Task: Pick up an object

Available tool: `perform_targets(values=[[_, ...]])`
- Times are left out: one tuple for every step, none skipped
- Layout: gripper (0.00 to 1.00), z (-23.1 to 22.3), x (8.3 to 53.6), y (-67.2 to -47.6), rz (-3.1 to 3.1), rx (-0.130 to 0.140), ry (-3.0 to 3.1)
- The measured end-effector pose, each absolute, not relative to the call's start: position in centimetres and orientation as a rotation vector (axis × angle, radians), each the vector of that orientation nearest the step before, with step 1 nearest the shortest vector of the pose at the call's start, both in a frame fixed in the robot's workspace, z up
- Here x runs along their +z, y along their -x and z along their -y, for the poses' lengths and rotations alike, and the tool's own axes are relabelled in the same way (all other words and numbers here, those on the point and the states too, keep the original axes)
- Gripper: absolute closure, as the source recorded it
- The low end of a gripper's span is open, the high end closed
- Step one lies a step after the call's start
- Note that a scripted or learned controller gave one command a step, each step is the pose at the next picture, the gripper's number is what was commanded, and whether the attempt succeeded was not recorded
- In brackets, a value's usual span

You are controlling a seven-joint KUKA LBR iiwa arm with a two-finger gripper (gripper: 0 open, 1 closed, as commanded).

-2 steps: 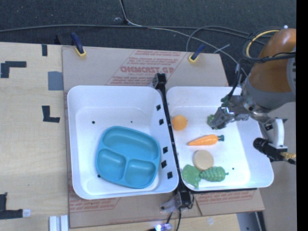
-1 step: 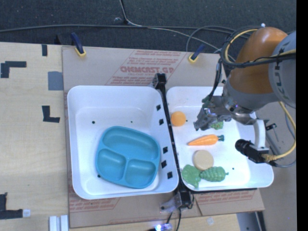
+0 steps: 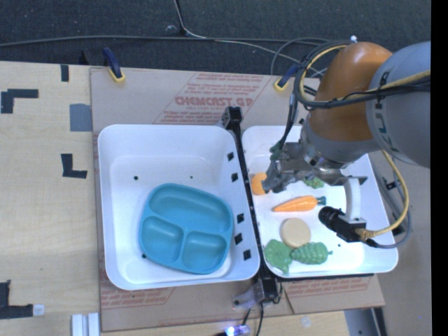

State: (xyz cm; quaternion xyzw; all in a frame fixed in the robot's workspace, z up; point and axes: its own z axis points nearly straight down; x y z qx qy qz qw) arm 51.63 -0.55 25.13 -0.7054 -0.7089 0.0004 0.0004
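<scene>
The arm reached in from the right of the frame, orange band up top, w/ its gripper low over the upper left part of the right bin. Couldn't tell how far open it was, or whether it had hold of anything; the wrist hid that.

Just left of the gripper, by the bin's left wall, sat a small orange piece, partly hidden. Below the gripper, mid-bin, lay a toy carrot: orange, tapered, tip pointing left, green stub at the right end. Under that, a pale tan round disc, approx. flat. At the bin's lower edge, a bumpy green toy touching the disc. A small green bit showed above the carrot.

The left bin held a blue divided tray, three sections.
</scene>
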Motion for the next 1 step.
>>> perform_targets(values=[[1.0,-5.46,23.89,-51.57,2.227,0.004,2.212]])
